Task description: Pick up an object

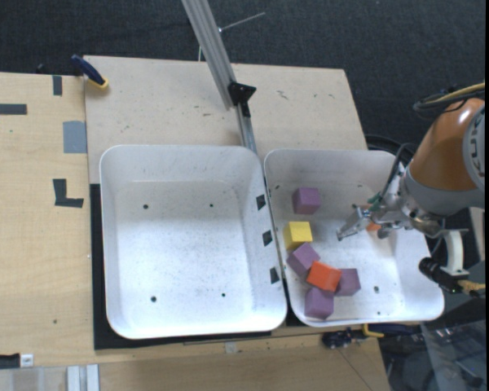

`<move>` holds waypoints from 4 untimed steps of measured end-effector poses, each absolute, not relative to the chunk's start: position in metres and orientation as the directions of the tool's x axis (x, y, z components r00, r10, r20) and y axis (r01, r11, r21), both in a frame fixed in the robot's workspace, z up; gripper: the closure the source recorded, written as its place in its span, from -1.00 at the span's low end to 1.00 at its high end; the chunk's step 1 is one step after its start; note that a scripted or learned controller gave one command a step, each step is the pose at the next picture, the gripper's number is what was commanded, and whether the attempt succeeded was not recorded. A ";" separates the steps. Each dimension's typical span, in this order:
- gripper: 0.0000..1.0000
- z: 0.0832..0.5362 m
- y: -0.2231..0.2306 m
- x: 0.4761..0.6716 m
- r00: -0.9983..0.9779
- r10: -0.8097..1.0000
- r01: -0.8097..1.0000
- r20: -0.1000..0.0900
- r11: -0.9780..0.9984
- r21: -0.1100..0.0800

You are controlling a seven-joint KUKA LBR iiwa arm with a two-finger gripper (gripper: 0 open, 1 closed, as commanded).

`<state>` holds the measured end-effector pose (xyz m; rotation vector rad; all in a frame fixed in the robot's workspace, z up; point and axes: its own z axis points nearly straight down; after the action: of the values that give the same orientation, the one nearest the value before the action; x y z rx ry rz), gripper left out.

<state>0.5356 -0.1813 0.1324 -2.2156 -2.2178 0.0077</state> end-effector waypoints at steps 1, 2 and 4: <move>1.00 0.146 -0.181 0.537 -0.002 1.000 1.000 0.000 0.002 -0.002; 1.00 0.208 -0.185 0.534 -0.001 1.000 1.000 -0.002 0.001 0.005; 1.00 0.239 -0.125 0.551 -0.008 1.000 1.000 0.002 0.008 0.000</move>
<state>0.5506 -0.1254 0.2389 -2.2120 -2.2290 -0.0022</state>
